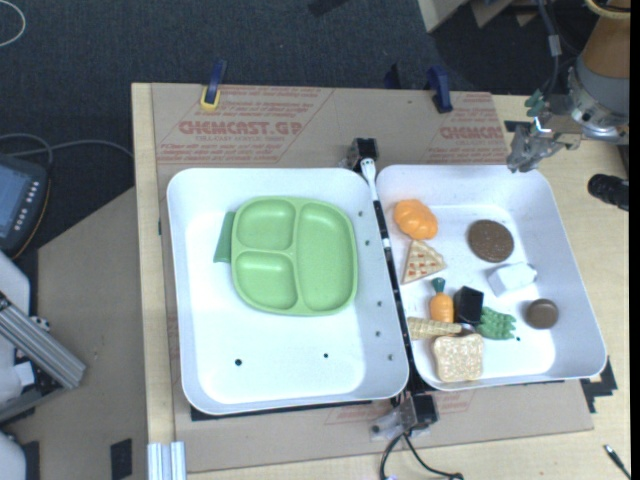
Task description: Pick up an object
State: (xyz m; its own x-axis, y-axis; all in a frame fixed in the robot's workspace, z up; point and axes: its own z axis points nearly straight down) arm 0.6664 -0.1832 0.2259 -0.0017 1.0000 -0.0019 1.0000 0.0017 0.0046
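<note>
camera view: looking down at a slant on the tabletop (300,118), two shallow white bins side by side on it
gripper (524,158): up by the far right corner of the right bin, hanging over its rim; nothing between it and the bin that I can make out, and honestly can't tell if it's open or closed from here
arm (600,88): comes in from the upper right, grey
left bin (200,368): has a green divided plate (295,256) sitting left of centre, three compartments, nothing in them
right bin (560,218): this is where all the pickable stuff is
orange piece (415,218): near the far left corner of the right bin
pizza slice (423,262): just below the orange piece
brown round cookie (491,240): middle of the bin, apart from the rest
white block (511,278): just below the cookie
small brown disc (542,313): near the right wall
carrot (441,303): next to a black block (468,303)
green leafy toy (497,323): touching the black block's right side
corn cob (434,328): lying flat under the carrot
toast slice (458,358): nearest the front rim
</note>
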